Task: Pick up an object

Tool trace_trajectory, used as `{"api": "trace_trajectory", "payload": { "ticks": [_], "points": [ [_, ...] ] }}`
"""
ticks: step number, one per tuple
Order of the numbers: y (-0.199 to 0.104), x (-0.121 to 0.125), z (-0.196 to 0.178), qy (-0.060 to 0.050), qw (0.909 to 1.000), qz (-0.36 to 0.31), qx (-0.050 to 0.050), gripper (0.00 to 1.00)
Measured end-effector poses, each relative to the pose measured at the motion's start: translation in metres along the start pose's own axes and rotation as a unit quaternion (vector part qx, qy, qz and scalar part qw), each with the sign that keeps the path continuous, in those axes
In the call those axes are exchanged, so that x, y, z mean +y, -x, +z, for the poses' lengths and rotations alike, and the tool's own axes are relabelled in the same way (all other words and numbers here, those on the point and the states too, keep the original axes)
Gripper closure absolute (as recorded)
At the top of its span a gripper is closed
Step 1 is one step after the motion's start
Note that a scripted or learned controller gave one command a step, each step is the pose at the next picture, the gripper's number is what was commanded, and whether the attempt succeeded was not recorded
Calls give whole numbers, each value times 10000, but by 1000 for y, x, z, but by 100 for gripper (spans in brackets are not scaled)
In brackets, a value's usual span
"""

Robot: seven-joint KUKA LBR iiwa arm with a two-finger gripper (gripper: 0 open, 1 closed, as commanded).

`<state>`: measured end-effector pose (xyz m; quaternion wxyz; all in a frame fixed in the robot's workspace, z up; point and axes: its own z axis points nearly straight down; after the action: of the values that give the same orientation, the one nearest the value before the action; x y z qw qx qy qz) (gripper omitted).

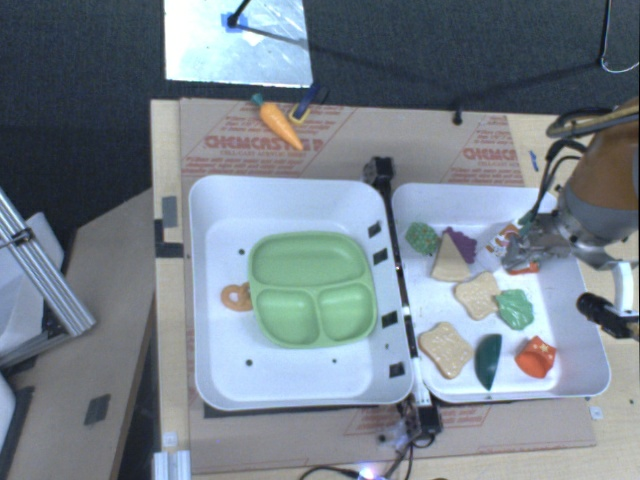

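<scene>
The gripper (520, 251) is seen low over the right bin (598, 368), at its upper right area, beneath the grey arm with its orange band (610, 173); whether its metal fingers are spread or pressed together cannot be told, as they are blurred against a small red and white item (505, 238) lying at about ten o'clock from it. Nothing is visibly pinched between them. At nine o'clock from the gripper a pale wedge shaped like cheese (450, 262) is found, touched on its upper side by a dark purple piece (462, 243), and further toward nine o'clock a knobbly green floret (422, 237) is placed. At seven o'clock a tan, toast-like slice (477, 295) lies, with a crinkled green leaf shape (515, 308) just beside it at six o'clock. Lower still, a second bread-shaped slice (444, 349), a smooth dark green pod (487, 360) and a glossy red-orange lump (536, 357) are ranged along the bin's near side. The left bin (215, 298), of smooth white plastic, is occupied by a light green divided plate (310, 288) with three compartments, and a small brown pretzel-like ring (237, 297) rests just beside the plate at its nine o'clock. Beyond the bins, on the printed cardboard, an orange carrot (279, 124) is seen.
</scene>
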<state>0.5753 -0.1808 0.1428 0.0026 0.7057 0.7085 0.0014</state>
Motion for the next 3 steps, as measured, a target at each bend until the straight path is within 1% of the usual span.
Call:
{"api": "trace_trajectory", "payload": {
  "ticks": [1,2,3],
  "points": [
    [1,-7,-49,2,10000,0,-1,100],
    [1,-5,-84,0,10000,-3,0,100],
    [-50,-11,-82,-20,10000,-27,15,100]
  ]
}}
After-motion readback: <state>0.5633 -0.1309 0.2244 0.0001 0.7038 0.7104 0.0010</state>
